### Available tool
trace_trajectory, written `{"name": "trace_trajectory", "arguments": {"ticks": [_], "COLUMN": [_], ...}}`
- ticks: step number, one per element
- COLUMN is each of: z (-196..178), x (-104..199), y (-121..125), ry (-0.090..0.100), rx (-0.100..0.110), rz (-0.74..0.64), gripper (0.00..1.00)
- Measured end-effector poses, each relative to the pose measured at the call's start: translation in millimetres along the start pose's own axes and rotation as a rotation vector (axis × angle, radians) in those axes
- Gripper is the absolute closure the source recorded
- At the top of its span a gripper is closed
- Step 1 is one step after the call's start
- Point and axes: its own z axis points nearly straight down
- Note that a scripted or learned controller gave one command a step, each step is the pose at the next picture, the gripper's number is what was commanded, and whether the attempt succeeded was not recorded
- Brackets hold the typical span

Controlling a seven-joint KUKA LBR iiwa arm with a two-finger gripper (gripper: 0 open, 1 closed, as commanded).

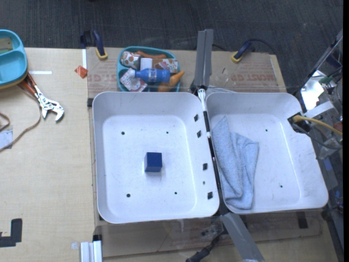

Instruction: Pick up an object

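Two shallow white bins sit side by side on the worktop (pixel 49 184), which is a light wooden board. The left bin (pixel 103 146) fills the middle of the frame, and a small blue block (pixel 154 162) rests flat on its floor, slightly left of the bin's centre and well apart from every wall. The right bin (pixel 305 173) holds a pale blue-grey cloth (pixel 237 168), crumpled and lying along the bin's left side, reaching from near the upper wall down to the lower wall. Above the left bin, at the top centre of the frame, a teal tray (pixel 124 59) is packed with small packaged items. A wrench (pixel 48 107) lies on the worktop at the left, and part of a light blue dish (pixel 12 59) shows at the upper left edge. At the right edge of the frame, metal parts and cables of the robot (pixel 322 105) lean in beside the right bin; whether the tool is open or closed cannot be told
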Motion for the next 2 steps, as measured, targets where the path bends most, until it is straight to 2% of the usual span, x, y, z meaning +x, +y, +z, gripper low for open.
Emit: {"name": "trace_trajectory", "arguments": {"ticks": [1, 2], "z": [12.1, 12.1], "x": [10.4, 10.5], "y": [28.4, 28.3], "ry": [0.0, 0.0], "rx": [-0.001, -0.001], "rz": [0.072, 0.072], "gripper": [0.0, 0.0]}}
